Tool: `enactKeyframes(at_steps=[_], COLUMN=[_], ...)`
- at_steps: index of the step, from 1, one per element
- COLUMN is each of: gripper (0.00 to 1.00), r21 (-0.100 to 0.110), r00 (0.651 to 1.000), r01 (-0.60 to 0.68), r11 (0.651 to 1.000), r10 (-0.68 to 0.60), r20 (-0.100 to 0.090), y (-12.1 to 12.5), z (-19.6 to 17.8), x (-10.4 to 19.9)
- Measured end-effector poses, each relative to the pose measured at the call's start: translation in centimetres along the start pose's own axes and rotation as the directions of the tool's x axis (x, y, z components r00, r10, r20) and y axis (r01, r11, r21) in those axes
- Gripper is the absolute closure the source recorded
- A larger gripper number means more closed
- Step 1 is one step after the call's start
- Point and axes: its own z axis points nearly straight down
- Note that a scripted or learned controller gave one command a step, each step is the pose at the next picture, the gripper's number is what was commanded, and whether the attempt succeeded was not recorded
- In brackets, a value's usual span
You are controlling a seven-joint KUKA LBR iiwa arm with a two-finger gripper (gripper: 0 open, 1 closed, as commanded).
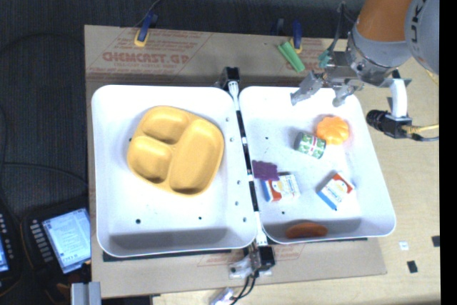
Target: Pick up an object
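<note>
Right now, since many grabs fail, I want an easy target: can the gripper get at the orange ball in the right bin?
Probably yes. The gripper hangs open just above the orange ball, nothing covers it, though the small can sits close beside.

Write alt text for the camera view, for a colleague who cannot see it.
The gripper hangs open over the right bin, just above an orange ball and a small can. The left bin holds a yellow sectioned tray.

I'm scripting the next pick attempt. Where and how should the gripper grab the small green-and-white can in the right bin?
The can lies on its side; grip across its round body mid-length, coming from straight above. The orange ball sits close by, so probably keep fingers off that side.
</note>
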Motion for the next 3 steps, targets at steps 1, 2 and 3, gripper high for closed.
enactKeyframes(at_steps=[1,2,3], gripper=[0.00,0.00,0.00], r21=[0.007,-0.007,-0.014], r00=[1.000,1.000,1.000], r01=[0.000,0.000,-0.002], r11=[1.000,1.000,1.000], r10=[0.000,0.000,0.002], r20=[-0.001,0.001,0.004], y=[3.2,-4.3,-10.2], z=[13.0,16.2,16.1], x=[0.5,0.4,1.9])
